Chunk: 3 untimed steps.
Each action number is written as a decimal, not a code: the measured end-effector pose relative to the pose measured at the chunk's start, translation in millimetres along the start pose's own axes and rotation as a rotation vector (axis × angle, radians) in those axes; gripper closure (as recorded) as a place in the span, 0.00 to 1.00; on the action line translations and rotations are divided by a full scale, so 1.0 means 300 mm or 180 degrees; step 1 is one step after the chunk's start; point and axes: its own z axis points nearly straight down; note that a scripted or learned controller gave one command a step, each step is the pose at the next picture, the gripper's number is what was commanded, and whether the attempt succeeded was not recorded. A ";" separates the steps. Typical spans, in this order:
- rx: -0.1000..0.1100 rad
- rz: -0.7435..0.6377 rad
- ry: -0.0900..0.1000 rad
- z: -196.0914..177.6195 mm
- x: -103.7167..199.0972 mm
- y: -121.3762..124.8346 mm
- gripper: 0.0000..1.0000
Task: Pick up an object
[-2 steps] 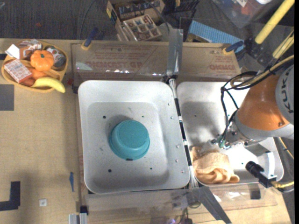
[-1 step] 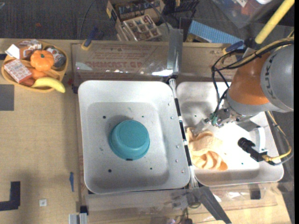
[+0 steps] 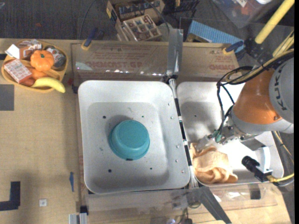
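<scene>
At the near end of the right-hand shallow white bin [image 3: 198, 101], tucked into the corner beside the divider, I have a crumpled pale-orange cloth [image 3: 214, 166] lying in a loose heap. That is the closest thing to pick. Just beyond its far edge sits the pincer [image 3: 218, 137], low over the bin floor and right at the cloth's upper folds. From this angle I can't tell whether the pincer is apart or together, and nothing is visibly gripped in it. It may be touching the fabric, but the view is too murky there to be sure. The grey arm with its orange band [image 3: 254, 106] slants in from the right above that bin.

Across the divider, the left-hand shallow white bin [image 3: 93, 101] holds one round teal plastic bowl [image 3: 130, 139], upside down near the middle of the floor and well apart from the cloth.

Farther back, on the tan tabletop [image 3: 37, 139] at the far left, I see a shallow yellow basket [image 3: 6, 72] of toy food, with an orange pumpkin [image 3: 42, 59] inside and a yellow banana [image 3: 49, 83] at its near rim.
</scene>
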 end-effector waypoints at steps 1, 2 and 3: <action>0.0002 0.1027 -0.0007 0.001 -0.032 0.047 0.00; -0.0008 0.0438 -0.0003 -0.001 0.037 -0.124 0.00; 0.0000 0.0548 -0.0009 0.000 0.027 -0.066 0.00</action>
